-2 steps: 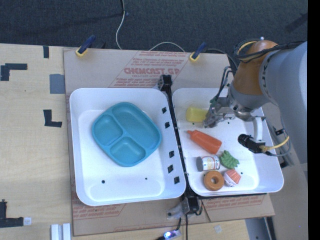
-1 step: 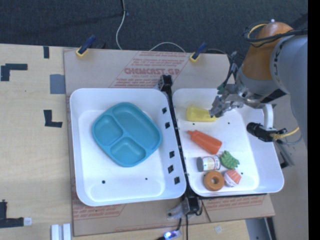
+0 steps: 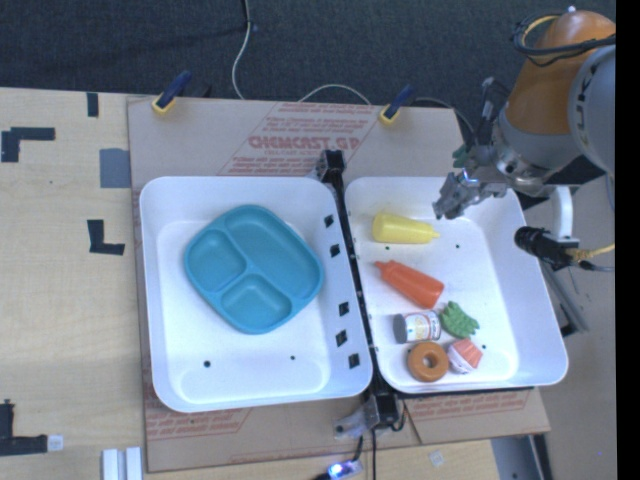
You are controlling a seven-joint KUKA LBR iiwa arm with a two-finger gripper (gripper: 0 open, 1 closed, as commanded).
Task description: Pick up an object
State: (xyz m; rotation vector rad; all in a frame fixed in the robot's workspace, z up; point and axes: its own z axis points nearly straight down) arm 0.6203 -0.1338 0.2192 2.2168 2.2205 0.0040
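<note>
Camera view shows the gripper [image 3: 447, 205] hanging over the right bin [image 3: 535, 298] with nothing in it, and I cannot tell how it is set, while the yellow toy [image 3: 402, 229] lies just beside it, likely the easiest thing to grab.

Wooden bench [image 3: 60, 348], dark carpet [image 3: 400, 18] beyond its far edge. Cardboard sheet [image 3: 200, 138] lies on the bench, red print [image 3: 300, 142] near its far side. 2 blue-and-yellow clamps sit at the sheet's far edge, 1 left [image 3: 171, 91], 1 right [image 3: 397, 100]. 2 white bins sit side by side on the sheet, left bin [image 3: 150, 268] and right bin [image 3: 548, 328] touching. Black clips [image 3: 345, 308] run along the seam. Thin white cable [image 3: 240, 48] crosses the carpet. Black tape marks [image 3: 25, 143] on the bench, left.
</note>
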